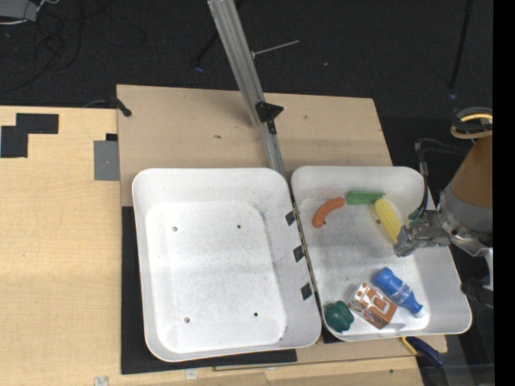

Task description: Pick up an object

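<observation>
**Bench: what's sitting on it**

Tan bench top (330, 131) carries two shallow white bins, touching side by side: left bin (213, 264), right bin (366, 252). Black mat (129, 296) shows under the left bin's edge.

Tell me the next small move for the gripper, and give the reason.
Probably a short shift toward the yellow corn cob, then down. The gripper sits at the cob's lower end in the right bin, with nothing visibly between its fingers, so that is likely the nearest pick.
</observation>
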### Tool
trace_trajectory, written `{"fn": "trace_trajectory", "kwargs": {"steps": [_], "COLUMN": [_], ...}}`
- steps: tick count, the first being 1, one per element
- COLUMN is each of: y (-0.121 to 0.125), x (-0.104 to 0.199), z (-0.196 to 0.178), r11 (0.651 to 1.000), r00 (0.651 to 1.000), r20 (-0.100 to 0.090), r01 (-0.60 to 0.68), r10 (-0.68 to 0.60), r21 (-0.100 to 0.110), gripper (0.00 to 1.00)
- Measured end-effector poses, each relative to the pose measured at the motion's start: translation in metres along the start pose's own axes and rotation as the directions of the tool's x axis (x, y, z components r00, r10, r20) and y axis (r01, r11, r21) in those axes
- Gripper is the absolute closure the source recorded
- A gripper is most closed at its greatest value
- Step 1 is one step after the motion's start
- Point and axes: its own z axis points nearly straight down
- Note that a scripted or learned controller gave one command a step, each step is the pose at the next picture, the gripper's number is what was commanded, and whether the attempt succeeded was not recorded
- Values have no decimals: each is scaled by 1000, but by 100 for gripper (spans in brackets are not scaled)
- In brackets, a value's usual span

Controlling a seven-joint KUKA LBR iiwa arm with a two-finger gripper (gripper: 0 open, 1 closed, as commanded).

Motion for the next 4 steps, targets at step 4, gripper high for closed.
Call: {"fn": "trace_trajectory", "kwargs": {"steps": [4], "y": [-2], "x": [89], "z": [-87], "r11": [1000], "r00": [1000], "r20": [-2], "r01": [10], "r10": [-10], "r21": [-1], "gripper": [100]}}
